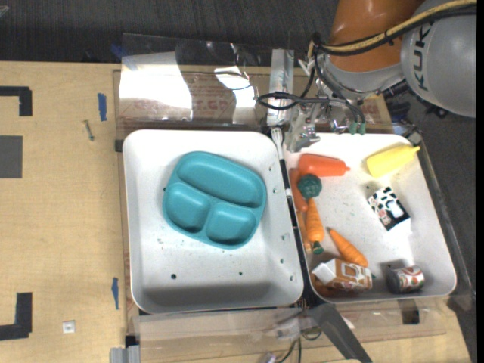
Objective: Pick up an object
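Reaching in over the far edge of the right bin [435, 203], our arm [378, 21] is the biggest thing we see, and we take that bin as our landmark. Next in size is the left bin [144, 157], touching the landmark's near-side wall and bearing a teal divided plate [214, 198], probably set apart as a drop place. Our gripper [314, 131] hangs at the landmark's far left corner, amid cables; we cannot tell whether it is released or clenched, and nothing shows between its tips. Inside the landmark lie the candidates, loose and scattered so that each can be taken alone: a yellow squeeze bottle [389, 159] at the far side, an orange carrot-like piece [324, 165] just beside the gripper, a small carton [349, 274] and a can [405, 278] at the near edge, and a black-and-white tag [387, 206] mid-floor. We judge the orange piece the likeliest pick: smooth, tapered, lying flat.
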`<state>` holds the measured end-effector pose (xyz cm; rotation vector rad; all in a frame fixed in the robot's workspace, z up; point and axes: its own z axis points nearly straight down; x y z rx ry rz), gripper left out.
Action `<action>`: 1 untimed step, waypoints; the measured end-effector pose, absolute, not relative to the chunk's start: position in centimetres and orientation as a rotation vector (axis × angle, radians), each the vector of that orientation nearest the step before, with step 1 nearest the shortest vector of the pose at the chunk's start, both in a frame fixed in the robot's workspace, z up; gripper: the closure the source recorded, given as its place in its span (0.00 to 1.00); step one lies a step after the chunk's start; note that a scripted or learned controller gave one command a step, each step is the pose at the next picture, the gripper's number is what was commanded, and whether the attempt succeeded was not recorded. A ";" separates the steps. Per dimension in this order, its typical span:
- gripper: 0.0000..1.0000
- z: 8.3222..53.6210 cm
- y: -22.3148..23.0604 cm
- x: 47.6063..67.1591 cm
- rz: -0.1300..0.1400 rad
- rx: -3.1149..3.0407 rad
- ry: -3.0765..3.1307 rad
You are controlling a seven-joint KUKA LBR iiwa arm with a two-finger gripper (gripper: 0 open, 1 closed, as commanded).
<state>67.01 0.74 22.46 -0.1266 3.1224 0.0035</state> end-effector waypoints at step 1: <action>1.00 21.6 2.8 66.6 0.004 -0.108 3.135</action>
